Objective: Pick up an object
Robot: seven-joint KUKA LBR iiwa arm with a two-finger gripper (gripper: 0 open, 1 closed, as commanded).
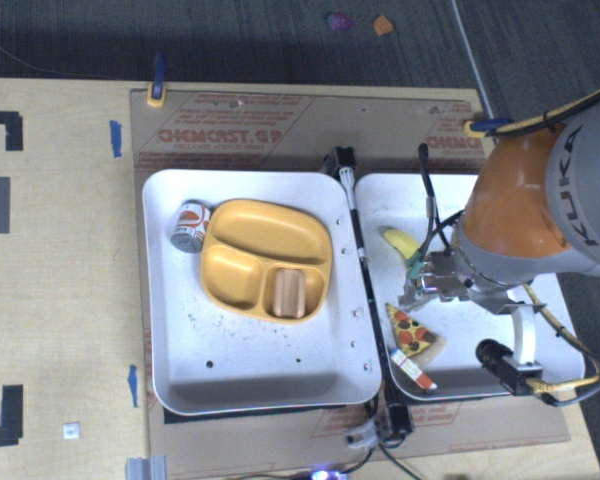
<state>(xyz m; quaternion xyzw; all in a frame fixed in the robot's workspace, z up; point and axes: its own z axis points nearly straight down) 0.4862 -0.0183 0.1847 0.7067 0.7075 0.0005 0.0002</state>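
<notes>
My gripper (422, 286) hangs low over the left half of the right bin (453, 358), under the grey and orange arm. A toy pizza slice (413, 334) lies just below it in the view, close to it but apart. Up and to the left of the gripper rests a yellow banana (399, 240). A small red and white stick (413, 370) lies at the bin's near left corner. I see nothing held in the gripper.
The left bin (165, 308) holds a yellow divided plate (265, 230) with a tan block (288, 293) in its lower right compartment. A crushed can (189, 226) sits by the plate's left edge. A black rail (358, 258) runs between the bins.
</notes>
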